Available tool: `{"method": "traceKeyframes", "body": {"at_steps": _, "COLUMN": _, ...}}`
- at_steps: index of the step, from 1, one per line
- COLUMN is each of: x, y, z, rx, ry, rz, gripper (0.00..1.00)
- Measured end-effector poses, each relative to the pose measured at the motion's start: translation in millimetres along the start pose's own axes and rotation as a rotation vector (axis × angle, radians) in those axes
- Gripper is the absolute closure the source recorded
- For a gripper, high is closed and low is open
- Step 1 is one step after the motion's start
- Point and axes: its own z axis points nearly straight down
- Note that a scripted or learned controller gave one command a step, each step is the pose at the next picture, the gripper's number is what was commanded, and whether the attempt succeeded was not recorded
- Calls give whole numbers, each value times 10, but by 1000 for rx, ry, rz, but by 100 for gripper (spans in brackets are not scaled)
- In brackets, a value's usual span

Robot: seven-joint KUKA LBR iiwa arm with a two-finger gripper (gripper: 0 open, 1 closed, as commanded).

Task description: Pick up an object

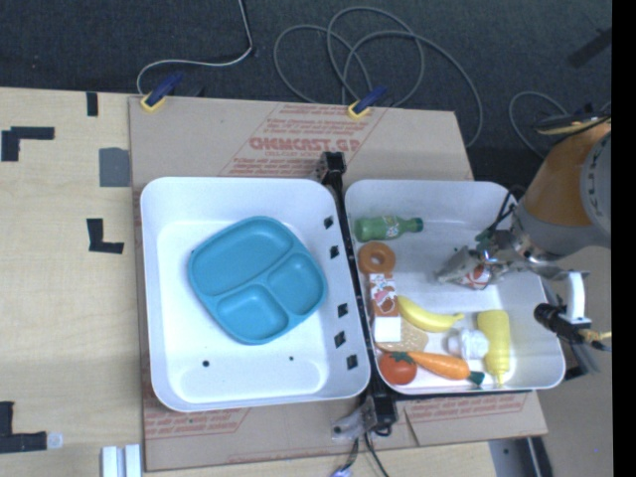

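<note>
The right bin (427, 189) holds several toy foods. A green bottle (388, 229) lies at its far left, with a brown donut (377, 258) and a red-and-white packet (384, 294) below it. Along the near side lie a banana (429, 316), a carrot (437, 364), a tomato (397, 368) and a yellow bottle (495, 343). My gripper (459, 269) hangs low over the bin's middle right, above the banana and right of the donut. A small red-and-white thing (480, 275) sits right at its tip.
The left bin (179, 207) holds a blue divided plate (258, 278). A black divider (343, 266) runs between the bins. Cables (348, 48) lie on the dark floor beyond the bench. The arm's orange band (556, 182) is at the right.
</note>
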Motion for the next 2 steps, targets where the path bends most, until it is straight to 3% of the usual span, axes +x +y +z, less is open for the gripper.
{"method": "traceKeyframes", "body": {"at_steps": 1, "x": 1, "y": 5, "z": -98, "rx": -1, "ry": -1, "rz": 0, "gripper": 100}}
{"method": "traceKeyframes", "body": {"at_steps": 2, "x": 374, "y": 343, "z": -9, "rx": -6, "ry": 0, "rz": -2, "gripper": 100}}
